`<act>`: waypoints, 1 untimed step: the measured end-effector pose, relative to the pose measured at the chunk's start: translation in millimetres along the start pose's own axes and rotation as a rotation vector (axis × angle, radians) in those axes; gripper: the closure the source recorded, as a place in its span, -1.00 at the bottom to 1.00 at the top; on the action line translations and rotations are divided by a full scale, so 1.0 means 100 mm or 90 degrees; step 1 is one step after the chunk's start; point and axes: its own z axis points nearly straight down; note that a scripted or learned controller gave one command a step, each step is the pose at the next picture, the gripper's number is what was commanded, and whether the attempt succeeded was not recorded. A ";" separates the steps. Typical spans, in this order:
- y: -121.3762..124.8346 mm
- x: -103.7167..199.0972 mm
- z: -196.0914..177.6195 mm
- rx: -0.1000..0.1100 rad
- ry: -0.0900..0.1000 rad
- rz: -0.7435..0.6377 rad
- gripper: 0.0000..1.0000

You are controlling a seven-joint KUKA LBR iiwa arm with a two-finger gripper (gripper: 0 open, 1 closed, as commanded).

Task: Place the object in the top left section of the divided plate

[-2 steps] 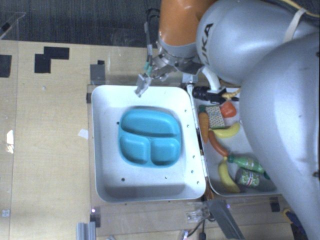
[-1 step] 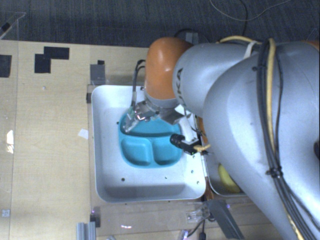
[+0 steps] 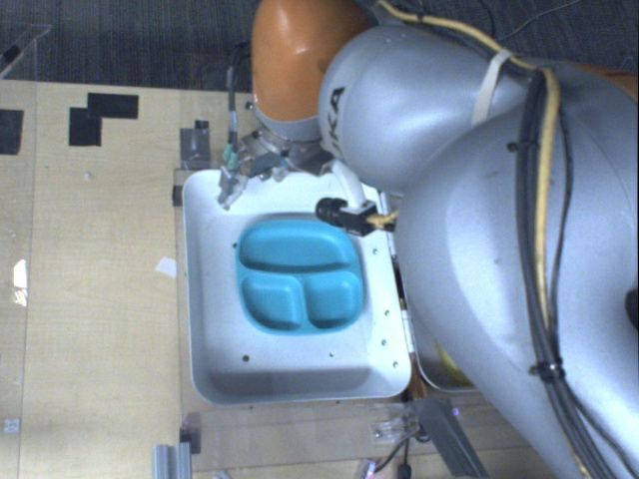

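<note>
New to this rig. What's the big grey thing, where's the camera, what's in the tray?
The big grey shape is a robot arm with an orange band above its wrist. It reaches in from the right. One fixed camera looks down at a slant on the bench. A shallow white bin holds a blue divided plate with three sections. The gripper sits over the bin's top left corner, beside the plate. I can't tell whether it holds anything.

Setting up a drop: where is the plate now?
The blue plate lies in the middle of the left bin, below the claw at the bin's top-left corner.
</note>
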 end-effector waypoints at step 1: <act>-1.19 0.57 0.67 0.005 0.003 0.300 -1.00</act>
